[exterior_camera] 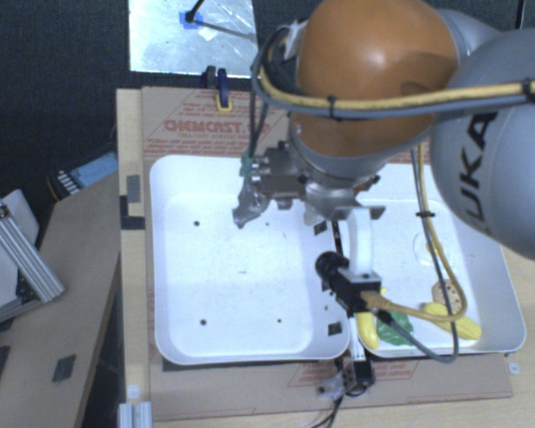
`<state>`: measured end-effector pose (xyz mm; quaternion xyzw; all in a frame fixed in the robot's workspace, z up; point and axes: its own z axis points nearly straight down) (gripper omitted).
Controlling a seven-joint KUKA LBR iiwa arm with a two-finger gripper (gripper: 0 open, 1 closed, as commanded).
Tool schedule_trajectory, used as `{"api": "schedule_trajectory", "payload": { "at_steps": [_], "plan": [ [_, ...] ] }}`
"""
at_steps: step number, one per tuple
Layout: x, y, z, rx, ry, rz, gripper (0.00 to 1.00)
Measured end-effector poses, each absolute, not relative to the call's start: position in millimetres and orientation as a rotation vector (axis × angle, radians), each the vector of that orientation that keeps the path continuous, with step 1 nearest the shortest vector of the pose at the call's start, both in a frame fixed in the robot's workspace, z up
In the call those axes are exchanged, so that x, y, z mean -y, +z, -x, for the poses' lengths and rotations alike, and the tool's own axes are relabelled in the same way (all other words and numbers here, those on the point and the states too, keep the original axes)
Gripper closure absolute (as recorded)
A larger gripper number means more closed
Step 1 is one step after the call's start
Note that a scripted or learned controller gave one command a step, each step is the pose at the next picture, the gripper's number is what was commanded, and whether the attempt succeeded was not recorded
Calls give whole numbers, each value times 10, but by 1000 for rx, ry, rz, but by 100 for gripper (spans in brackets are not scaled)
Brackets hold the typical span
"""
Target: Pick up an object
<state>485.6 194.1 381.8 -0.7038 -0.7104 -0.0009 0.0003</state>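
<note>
While the arm (374, 69) leans left, it overhangs 2 bins (187, 239).

bench (134, 266) w/ printed cardboard sheet (192, 127), two white bins (232, 266) side by side on it

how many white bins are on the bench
2. One shallow white plastic bin lies on the view's left; the other shallow white plastic bin sits beside it on the right, largely covered by the grey arm.
</note>
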Motion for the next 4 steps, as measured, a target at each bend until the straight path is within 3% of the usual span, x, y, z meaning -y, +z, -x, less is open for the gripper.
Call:
{"api": "schedule_trajectory", "payload": {
  "at_steps": [1, 2, 3, 4],
  "plan": [
    [-2371, 5036, -4865, 2235, -26, 2213, 0],
    [-2347, 5075, -4867, 2233, -8, 2212, 100],
    [-2290, 4474, -4988, 2220, 6, 2222, 100],
    [-2328, 4035, -4859, 2224, 4, 2217, 100]
  ]
}}
